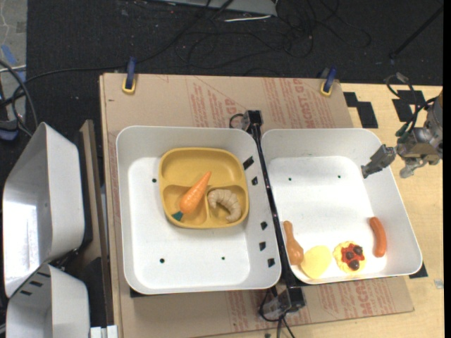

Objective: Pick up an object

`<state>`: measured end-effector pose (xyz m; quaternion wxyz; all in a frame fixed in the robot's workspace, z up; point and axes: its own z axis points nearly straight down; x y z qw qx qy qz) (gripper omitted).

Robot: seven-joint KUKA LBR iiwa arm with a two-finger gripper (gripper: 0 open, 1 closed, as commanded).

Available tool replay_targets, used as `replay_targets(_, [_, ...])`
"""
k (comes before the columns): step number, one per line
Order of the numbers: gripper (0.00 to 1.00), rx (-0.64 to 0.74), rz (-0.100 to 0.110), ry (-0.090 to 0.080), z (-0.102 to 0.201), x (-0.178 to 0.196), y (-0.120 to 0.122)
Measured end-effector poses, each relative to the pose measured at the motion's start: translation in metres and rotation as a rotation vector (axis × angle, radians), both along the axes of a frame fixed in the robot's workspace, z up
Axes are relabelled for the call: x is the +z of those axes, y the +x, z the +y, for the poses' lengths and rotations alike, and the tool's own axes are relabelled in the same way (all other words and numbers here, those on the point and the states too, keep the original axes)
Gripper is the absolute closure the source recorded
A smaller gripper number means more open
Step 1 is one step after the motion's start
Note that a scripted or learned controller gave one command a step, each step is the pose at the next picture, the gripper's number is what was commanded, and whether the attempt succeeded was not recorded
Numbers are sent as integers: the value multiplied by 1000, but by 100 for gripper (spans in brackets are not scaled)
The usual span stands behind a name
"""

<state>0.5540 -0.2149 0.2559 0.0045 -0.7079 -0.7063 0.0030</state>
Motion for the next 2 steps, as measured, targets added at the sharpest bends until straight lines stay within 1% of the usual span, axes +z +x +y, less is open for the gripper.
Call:
replay_targets(1, [0,3,-10,-3,1,6,2])
replay_targets(2, [0,1,-8,-2,-3,-38,0])
